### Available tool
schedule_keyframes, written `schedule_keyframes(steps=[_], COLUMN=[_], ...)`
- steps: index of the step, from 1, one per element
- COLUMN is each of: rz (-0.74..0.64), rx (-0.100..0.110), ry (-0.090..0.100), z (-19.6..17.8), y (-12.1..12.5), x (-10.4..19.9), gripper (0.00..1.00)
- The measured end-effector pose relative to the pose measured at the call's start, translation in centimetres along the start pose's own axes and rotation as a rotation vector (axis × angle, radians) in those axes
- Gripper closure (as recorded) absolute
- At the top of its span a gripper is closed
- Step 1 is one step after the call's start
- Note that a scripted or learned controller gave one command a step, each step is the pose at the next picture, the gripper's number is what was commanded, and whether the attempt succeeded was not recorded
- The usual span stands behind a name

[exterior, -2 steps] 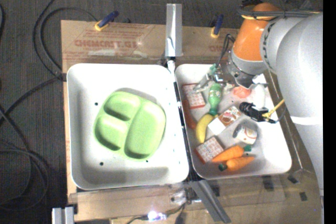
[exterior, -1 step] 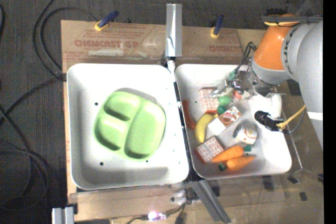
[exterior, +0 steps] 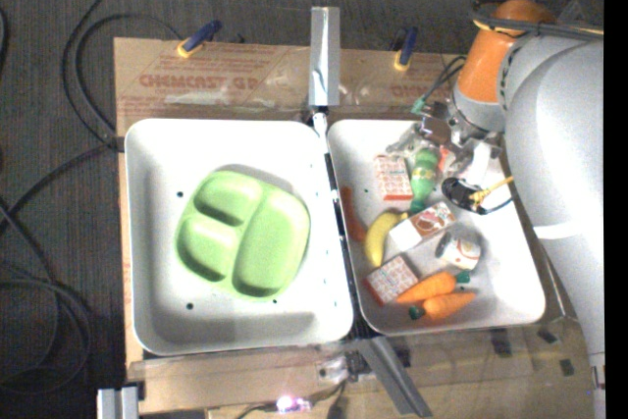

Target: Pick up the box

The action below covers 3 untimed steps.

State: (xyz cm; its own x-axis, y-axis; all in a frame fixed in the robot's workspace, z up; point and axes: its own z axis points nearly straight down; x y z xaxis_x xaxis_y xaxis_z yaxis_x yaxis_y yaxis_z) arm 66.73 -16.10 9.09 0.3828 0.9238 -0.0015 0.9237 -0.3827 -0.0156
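Three boxes lie in the right bin (exterior: 530, 304). A red-and-white box (exterior: 392, 178) rests near the bin's back left, beside a green bottle (exterior: 424, 176). A white carton with a red end (exterior: 420, 229) sits in the middle. Another red-and-white box (exterior: 392, 279) lies toward the front left. My gripper (exterior: 443, 132) hangs over the bin's back edge, just right of and behind the green bottle, below the orange wrist band (exterior: 484, 66). Nothing shows in its grasp.
A banana (exterior: 378, 236), two carrots (exterior: 432, 288), and a round white-and-orange object (exterior: 459, 250) share the right bin. The left bin (exterior: 147, 309) holds a green divided plate (exterior: 245, 233). A metal post (exterior: 324, 59) stands behind the bins.
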Motion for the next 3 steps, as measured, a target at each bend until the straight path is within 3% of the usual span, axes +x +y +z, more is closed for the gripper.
schedule_keyframes(steps=[1, 2, 3], rz=[0.258, 0.263, 0.262], rx=[0.004, 0.007, 0.009], ry=[-0.022, -0.025, -0.030], z=[0.0, -1.2, -2.0], y=[-1.8, -1.8, -1.8], x=[2.8, 2.7, 2.6], gripper=[0.00, 1.00, 1.00])
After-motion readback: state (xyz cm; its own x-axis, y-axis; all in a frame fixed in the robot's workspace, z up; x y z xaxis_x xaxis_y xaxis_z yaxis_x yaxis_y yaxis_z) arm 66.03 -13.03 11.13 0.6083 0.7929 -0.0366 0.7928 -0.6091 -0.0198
